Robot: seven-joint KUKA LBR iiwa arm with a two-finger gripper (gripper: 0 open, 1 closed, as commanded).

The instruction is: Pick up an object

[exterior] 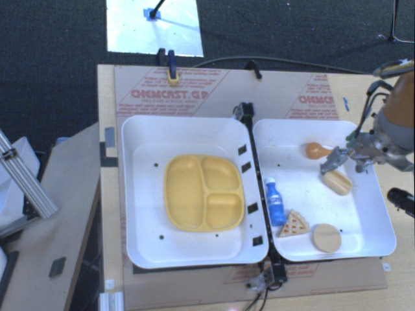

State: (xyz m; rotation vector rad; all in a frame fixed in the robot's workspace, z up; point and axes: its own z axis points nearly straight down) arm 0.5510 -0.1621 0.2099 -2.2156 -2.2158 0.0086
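Gripper (334,162) hangs over the right bin (382,222), just above a tan bread-roll toy (338,183); can't tell its state from this angle. Roll looks light, stiff, smooth plastic w/ rounded sides, so prob best taken across its short width at mid-length. An orange toy (316,150) sits just beside. Red print on the board (194,86) behind the bins reads "CHEMCAST GP"

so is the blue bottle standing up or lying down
Lying down: the blue bottle lies flat on the right bin's floor, white cap pointing up the view.
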